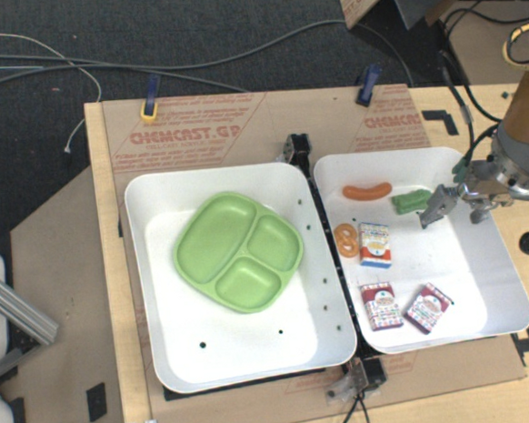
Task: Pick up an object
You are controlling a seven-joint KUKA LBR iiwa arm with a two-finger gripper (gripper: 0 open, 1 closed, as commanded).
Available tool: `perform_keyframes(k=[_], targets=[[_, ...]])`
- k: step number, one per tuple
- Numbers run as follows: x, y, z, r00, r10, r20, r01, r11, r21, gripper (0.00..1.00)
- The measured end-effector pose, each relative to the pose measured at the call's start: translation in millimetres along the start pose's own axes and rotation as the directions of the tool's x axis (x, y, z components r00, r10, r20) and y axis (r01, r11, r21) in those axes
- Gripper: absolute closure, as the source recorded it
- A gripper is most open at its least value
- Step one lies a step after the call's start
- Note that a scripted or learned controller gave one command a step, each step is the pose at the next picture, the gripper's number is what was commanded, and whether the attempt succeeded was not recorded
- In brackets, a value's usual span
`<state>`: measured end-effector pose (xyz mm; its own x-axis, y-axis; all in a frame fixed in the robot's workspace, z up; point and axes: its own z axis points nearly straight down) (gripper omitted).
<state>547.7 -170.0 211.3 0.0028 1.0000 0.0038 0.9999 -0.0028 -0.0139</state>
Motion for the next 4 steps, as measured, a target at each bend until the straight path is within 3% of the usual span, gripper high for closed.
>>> perform_keyframes(k=[1,4], targets=[[0,3,-7,1.000,-0.003,0.003,0.003,1.000,-0.013,0.00],[0,4,129,1.000,-0.002,0.001,0.002,1.000,-0.009,0.00]])
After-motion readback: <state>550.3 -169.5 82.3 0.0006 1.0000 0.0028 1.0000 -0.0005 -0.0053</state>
